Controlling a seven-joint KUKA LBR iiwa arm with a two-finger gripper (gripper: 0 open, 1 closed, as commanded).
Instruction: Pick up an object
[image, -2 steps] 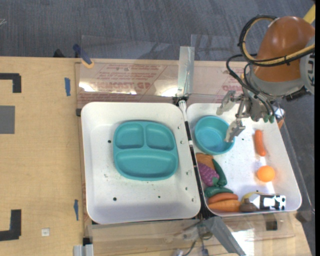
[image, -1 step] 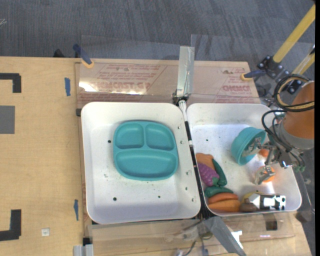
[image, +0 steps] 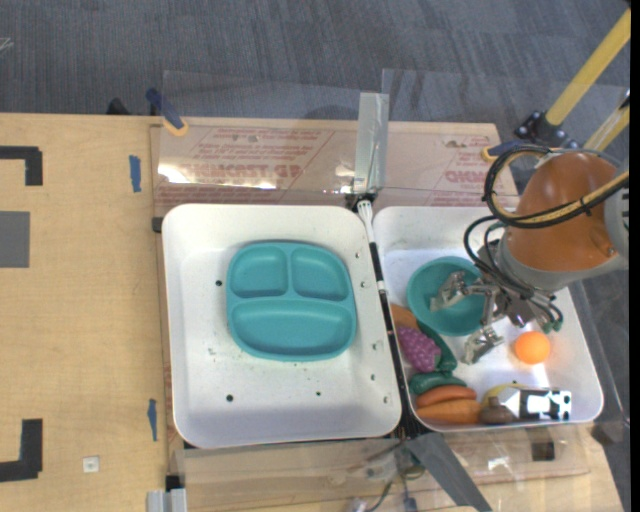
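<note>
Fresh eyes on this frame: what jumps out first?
The big teal divided plate lies alone in the left bin. Over the right bin hangs the arm with its orange band, its hand spread above a teal bowl. Around it crowd toy foods: an orange ball, purple grapes and a carrot at the near edge.

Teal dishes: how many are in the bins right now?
2. A teal divided plastic plate lies in the middle of the left white bin. A teal round bowl sits in the right white bin, partly behind the gripper; others could be hidden under the arm.
</note>
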